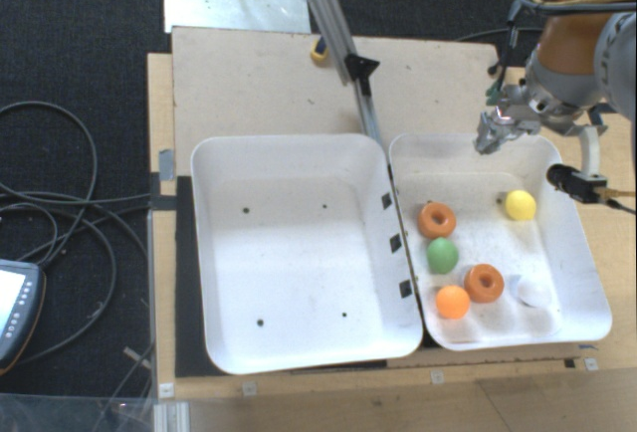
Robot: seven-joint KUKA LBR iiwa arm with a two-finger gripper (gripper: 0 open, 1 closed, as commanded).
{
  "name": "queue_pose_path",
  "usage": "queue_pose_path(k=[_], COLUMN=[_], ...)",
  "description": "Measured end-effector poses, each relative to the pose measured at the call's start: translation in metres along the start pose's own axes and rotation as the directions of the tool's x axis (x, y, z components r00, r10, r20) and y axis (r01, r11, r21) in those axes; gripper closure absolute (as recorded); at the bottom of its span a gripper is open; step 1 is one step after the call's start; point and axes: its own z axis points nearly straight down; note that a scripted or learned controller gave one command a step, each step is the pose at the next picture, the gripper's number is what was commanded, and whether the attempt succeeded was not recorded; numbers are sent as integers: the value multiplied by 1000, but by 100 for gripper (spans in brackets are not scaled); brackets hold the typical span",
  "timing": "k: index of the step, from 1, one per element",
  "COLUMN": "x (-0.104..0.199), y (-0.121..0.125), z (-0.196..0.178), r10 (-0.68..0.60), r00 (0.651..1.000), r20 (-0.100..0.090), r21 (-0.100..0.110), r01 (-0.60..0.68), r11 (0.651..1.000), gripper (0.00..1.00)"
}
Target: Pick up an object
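Note:
The right bin (pixel 572 251) holds several small objects: a yellow ball (pixel 520 205), an orange ring (pixel 436 219), a green ball (pixel 442 255), a second orange ring (pixel 484 282), an orange ball (pixel 452 302) and a white ball (pixel 533 293). My gripper (pixel 490 139) hangs over the far edge of the right bin, up and left of the yellow ball. Nothing shows beneath its tip.
The left bin (pixel 299 251) lies beside the right one, with a dark divider strip between them. A grey pole (pixel 333 12) slants across the bench behind the bins. Cables and a tablet (pixel 15 306) lie on the floor at left.

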Motion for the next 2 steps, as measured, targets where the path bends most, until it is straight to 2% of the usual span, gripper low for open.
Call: queue_pose_path(k=[2], x=[-5], y=[1], z=[-101], r10=[-3], r00=[1000], r20=[0], r21=[0], r01=[3], r11=[1000], gripper=[100])
